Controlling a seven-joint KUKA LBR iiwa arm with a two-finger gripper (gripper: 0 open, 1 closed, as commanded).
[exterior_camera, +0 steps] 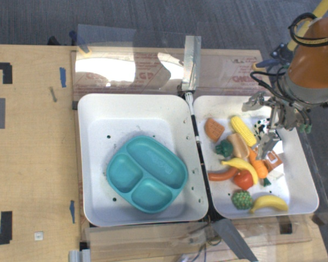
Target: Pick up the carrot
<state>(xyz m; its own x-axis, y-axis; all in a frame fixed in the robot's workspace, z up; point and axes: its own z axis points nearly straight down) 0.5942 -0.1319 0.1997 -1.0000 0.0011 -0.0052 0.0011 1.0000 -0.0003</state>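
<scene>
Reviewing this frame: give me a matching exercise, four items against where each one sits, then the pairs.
Items:
1. teal plate
2. corn cob
3. broccoli
4. hand

Places:
A. right bin, near its front edge
B. over the right bin's far right part
C. left bin
D. right bin, upper middle

Pairs: 1-C, 2-D, 3-A, 4-B
</scene>
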